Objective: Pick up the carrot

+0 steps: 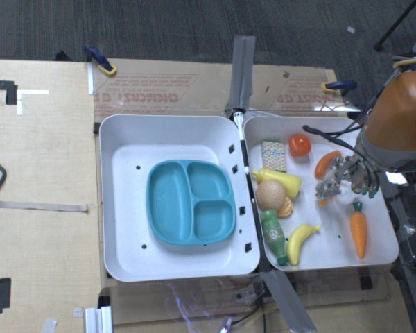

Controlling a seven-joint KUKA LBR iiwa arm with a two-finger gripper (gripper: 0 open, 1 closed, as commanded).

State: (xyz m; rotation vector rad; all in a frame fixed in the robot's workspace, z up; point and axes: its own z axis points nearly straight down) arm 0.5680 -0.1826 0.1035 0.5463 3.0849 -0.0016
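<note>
I read the gripper (331, 184) jaws as narrowly parted, holding nothing, while the carrot (358, 233) lies near the right bin's (319, 261) front-right corner; risk: grabbing the nearer red-orange piece (326, 163).

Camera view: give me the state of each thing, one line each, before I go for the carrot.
carrot: lying loose in the right bin, apart from the gripper
gripper: over the right bin, above the carrot, beside an orange-red piece
blue tray: flat in the left bin
banana: lying by the green bottle
tomato: resting near the bin's far wall
</note>
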